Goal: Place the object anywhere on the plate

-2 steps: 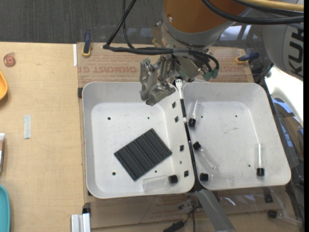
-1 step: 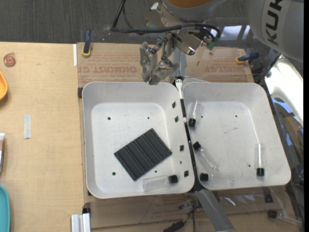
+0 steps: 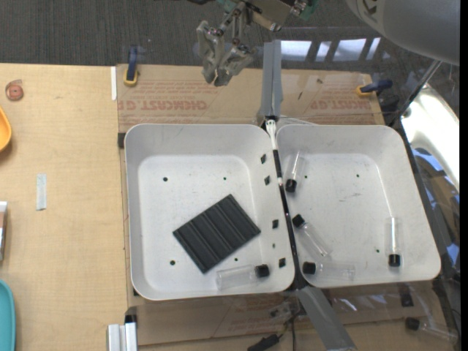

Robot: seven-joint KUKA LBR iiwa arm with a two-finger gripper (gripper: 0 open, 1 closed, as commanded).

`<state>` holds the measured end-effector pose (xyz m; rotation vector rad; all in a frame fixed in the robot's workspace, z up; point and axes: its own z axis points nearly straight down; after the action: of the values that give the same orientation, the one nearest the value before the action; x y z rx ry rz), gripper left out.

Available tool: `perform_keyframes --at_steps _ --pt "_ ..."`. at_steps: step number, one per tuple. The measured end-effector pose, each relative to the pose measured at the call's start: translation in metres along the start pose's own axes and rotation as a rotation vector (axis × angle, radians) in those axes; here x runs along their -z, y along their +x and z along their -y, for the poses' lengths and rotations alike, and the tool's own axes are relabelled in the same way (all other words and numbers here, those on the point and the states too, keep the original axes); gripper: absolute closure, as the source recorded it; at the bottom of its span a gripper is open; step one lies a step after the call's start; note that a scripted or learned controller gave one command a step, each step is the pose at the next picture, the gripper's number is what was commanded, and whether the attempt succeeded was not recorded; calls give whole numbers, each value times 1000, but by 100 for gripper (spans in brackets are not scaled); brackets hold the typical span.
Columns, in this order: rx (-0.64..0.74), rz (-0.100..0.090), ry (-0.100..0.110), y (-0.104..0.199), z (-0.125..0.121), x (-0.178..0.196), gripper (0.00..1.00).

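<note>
A pale wooden bench (image 3: pixel 66 159) runs down the left, carrying a small reddish disc (image 3: pixel 13 91), a short clear strip (image 3: pixel 41 192), an orange item (image 3: pixel 3 134) and a teal item (image 3: pixel 6 316), both cut by the frame edge. A sheet of printed cardboard (image 3: pixel 183 97), clamped at its far corners, lies under the two bins.

In the left bin (image 3: pixel 131 196) a dark ribbed plate (image 3: pixel 217 232) lies flat and turned at an angle, with bare white floor on its far and left sides. A clear vial with a black cap (image 3: pixel 241 275) rests near the bin's front wall, just beside the plate's near corner and not on it.

Above the cardboard, beyond the left bin's far rim, hangs the gripper (image 3: pixel 221 64), well apart from the plate and vials; whether it is wide or narrow cannot be told.

The right bin (image 3: pixel 409 167) touches the left one along a shared edge. Four more capped vials lie there: one (image 3: pixel 292 172) near the shared edge, one (image 3: pixel 307 234) below it, one (image 3: pixel 329 270) along the front wall and one (image 3: pixel 393 241) by the right wall. The middle of that floor is open.
</note>
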<state>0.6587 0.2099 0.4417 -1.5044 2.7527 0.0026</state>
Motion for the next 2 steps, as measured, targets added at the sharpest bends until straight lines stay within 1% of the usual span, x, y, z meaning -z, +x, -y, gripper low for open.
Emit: perform_keyframes --at_steps 1,2 --pt "200 1 0 -10 -4 0 100" --pt "415 1 0 -10 -5 0 100"
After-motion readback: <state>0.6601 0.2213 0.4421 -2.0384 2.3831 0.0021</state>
